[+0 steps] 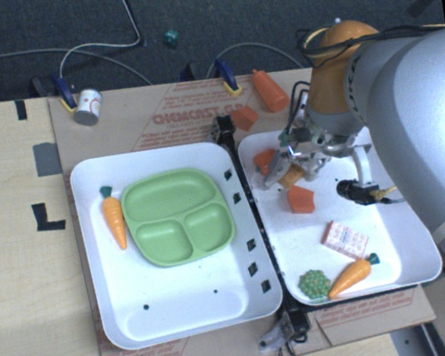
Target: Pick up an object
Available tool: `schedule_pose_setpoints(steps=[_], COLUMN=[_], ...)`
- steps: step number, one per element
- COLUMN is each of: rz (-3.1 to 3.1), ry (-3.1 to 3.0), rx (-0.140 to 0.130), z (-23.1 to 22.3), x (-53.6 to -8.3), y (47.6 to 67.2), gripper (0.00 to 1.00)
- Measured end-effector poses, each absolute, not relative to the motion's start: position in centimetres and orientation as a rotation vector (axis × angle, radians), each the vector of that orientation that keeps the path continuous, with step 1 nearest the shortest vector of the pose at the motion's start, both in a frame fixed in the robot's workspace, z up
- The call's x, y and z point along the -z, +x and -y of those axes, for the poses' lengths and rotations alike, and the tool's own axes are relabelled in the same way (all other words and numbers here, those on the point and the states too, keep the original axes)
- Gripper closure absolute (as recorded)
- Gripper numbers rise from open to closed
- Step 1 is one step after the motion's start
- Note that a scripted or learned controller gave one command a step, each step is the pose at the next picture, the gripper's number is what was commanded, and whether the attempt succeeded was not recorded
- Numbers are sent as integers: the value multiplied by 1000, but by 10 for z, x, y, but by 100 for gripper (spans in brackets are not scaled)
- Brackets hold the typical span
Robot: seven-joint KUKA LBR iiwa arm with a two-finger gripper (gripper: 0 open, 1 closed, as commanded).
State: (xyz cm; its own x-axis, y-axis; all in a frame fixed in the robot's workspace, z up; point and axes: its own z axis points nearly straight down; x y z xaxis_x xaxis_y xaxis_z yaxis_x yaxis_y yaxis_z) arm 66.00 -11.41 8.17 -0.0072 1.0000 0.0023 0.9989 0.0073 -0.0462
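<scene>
My gripper is low over the upper left part of the right bin. A small orange-brown piece lies right under it, and a red-orange chunk sits just to its left. A red block rests slightly below the gripper, apart from it. Further down the right bin lie a pink wafer, an orange carrot and a green broccoli piece. The arm's grey body and orange band cover the bin's upper right.
The left bin holds a green divided plate and a carrot along its left side. Behind the bins lie two orange pieces and a small can. A black divider separates the bins.
</scene>
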Motion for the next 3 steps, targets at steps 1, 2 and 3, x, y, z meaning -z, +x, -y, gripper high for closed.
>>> schedule_pose_setpoints(steps=[1,2,3], rz=[2207,2205,2204], ry=[-2198,-2195,-2191], rx=[-53,-55,-51], z=[103,103,106], x=[-83,-82,-82], y=[658,660,660], gripper=[0,0,0])
